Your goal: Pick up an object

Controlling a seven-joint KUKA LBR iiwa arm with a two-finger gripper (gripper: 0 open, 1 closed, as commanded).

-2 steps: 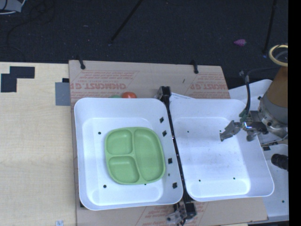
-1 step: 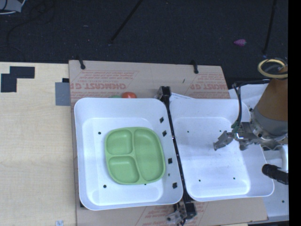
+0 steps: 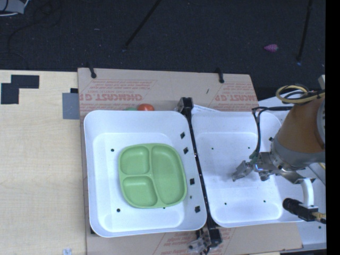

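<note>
Pincer [image 3: 243, 170] at right-centre of frame, low over the floor of the right bin [image 3: 223, 217]. Fingers appear spread somewhat, pointing toward frame left; nothing seen between them. The view is small and a bit soft there, so how wide they stand is a rough read.

Only clear object to pick: green tray [image 3: 152, 175], three compartments, lying flat on the floor of the left bin [image 3: 101, 217], lower-centre of frame. Well apart from the pincer, with the divider [image 3: 194, 163] between the bins in the way.

Small red thing [image 3: 145, 108] and a fleck of green beside it at the left bin's upper rim, seemingly behind the wall; cannot tell what they are or whether they are within reach.

Risks, as judged from here:
- Pincer closing where it is would meet bare bin floor. An empty grasp.
- Crossing to the left bin at this height would likely strike the divider or the bin walls. Lift needed first.
- Tray is wide, flat and smooth. Fingers may not span it; a top-down pinch would probably have to take a rim or a rib, and could slip or tip it.
- Pressing down on the tray's edge could skid it against the bin wall.
</note>
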